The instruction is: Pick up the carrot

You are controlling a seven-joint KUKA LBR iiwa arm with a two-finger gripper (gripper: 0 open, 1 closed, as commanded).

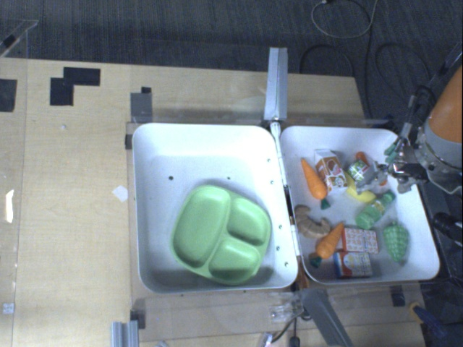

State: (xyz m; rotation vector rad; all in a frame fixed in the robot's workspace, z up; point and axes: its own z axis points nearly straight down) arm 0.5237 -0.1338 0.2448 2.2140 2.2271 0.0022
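The tool (400, 168) hangs over the right-hand edge of the right bin (427, 270), coming in from the side on the grey arm (448, 147) with its orange band. Honestly can't tell if it's open or closed, it's just a dark cluster of metal and cables from this angle, and there's no object I can make out in it.

So there are actually two carrots in that bin. One carrot (313, 179) lies well to the left of the tool, close to the bin's left wall, orange with a little green end pointing toward the near side. The second carrot (329, 241) sits further toward the near-left from the tool, tilted, with its green tip down near the bin's front-left corner. Neither one is touching the tool.

Between the tool and the first carrot there's a small carton (330, 170), then a round green and white can (358, 172) pretty much just beside the tool. Right under the tool's near side is a yellow piece (362, 192) and a green bottle-ish thing (370, 214). A brownish mushroom-looking item (311, 225) lies just beside the second carrot, and a red and white box (359, 241) sits on that carrot's other side, with another box (353, 264) just nearer. A green bumpy thing (396, 241) is on the near side of the tool.

Way off to the left, the left bin (155, 157) holds a green divided plate (222, 233). Both bins sit on the wooden worktop (65, 194).
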